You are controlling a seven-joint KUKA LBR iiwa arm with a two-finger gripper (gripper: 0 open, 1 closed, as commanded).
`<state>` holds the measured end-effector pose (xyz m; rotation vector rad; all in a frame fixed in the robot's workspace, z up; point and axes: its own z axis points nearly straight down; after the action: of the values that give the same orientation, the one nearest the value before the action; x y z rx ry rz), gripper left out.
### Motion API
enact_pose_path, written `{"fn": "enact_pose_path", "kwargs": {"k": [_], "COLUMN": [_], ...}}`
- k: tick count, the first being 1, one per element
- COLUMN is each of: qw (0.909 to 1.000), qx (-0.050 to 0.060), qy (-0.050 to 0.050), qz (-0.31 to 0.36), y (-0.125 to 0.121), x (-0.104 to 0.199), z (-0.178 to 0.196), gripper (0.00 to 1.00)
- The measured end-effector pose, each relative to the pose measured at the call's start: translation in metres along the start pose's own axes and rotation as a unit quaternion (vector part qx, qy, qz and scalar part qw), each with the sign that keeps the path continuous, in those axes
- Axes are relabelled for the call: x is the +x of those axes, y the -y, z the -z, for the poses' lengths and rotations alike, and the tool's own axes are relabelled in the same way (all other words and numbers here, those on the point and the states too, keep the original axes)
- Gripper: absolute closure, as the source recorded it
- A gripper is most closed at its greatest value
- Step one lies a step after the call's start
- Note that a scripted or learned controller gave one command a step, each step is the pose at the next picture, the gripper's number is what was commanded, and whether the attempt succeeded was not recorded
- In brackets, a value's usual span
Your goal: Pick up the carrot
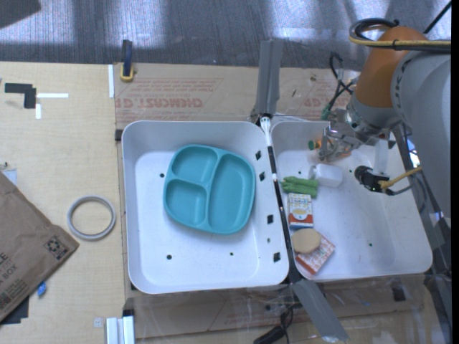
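My gripper (333, 147) reaches down into the back left part of the right bin (387, 260), with the arm's orange band above it. A small green and orange bit (314, 144) shows just left of the gripper; it may be the carrot, but most of it is hidden by the gripper. Whether it is touching the gripper is unclear from this angle.
In the right bin lie a white block (328, 174), a green pea pod (300, 185), a small carton (300, 211), a round biscuit (307, 241) and a red packet (318, 256). The left bin (143, 256) holds a teal divided plate (210, 189). A tape ring (91, 216) lies on the bench.
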<state>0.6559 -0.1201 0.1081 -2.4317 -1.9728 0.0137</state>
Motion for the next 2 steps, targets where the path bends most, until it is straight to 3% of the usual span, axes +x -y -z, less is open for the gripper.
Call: {"fn": "enact_pose_path", "kwargs": {"k": [1,2], "qw": [1.0,0.9939], "qx": [-0.006,-0.006], "qy": [0.0,0.0], "qz": [0.001,0.11], "y": [-0.003,-0.007], "x": [0.0,-0.016], "z": [0.002,-0.011], "gripper": [0.0,0.0]}}
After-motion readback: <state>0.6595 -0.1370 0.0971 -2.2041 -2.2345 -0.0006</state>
